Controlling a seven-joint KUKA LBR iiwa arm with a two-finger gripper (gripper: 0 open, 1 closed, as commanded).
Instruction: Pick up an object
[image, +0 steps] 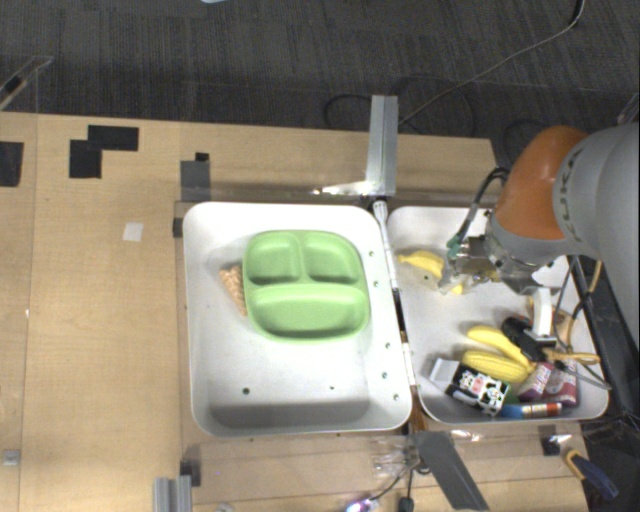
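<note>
claw (458, 272) over right bin (430, 395) | touching yellow banana piece (424, 263) | grip state: cannot tell

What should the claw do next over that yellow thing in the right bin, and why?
Probably a short drop straight down. The claw hangs at the right end of the yellow banana-like piece near the top of the right bin, and nothing shows between its tips. The spot is apart from the clutter in the bin's lower corner, so descending looks safe.
</note>
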